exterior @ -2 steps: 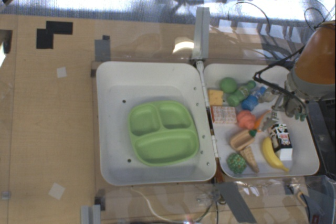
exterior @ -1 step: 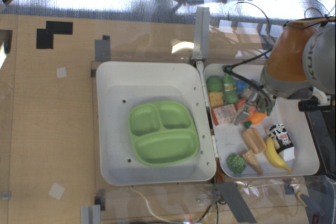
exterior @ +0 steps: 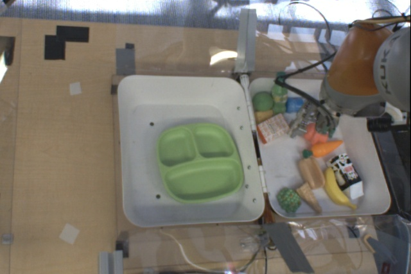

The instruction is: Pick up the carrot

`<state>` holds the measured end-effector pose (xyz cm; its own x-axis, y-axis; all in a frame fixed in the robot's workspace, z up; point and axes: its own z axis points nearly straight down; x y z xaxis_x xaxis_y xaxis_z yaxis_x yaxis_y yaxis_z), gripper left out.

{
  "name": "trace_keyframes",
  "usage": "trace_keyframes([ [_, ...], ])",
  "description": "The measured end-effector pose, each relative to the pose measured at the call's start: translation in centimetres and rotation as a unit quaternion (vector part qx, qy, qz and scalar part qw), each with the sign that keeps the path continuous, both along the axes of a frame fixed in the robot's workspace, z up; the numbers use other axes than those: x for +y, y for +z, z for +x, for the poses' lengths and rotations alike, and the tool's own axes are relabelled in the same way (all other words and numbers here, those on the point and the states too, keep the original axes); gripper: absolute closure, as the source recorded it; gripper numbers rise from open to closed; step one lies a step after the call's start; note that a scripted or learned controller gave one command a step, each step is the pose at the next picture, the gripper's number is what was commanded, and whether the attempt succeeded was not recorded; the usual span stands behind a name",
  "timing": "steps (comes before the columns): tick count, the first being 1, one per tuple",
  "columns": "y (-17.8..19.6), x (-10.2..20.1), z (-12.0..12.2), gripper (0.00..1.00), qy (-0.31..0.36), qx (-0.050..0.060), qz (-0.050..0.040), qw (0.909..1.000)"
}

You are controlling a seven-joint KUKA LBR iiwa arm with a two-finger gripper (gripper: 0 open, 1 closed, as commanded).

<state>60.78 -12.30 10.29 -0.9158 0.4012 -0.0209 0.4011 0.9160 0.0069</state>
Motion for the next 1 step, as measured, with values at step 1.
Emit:
trace_keyframes([
  [1, 3.79, -2.93, -0.66, 1.00, 0.178, 0.005, -0.0035, 0.9841],
])
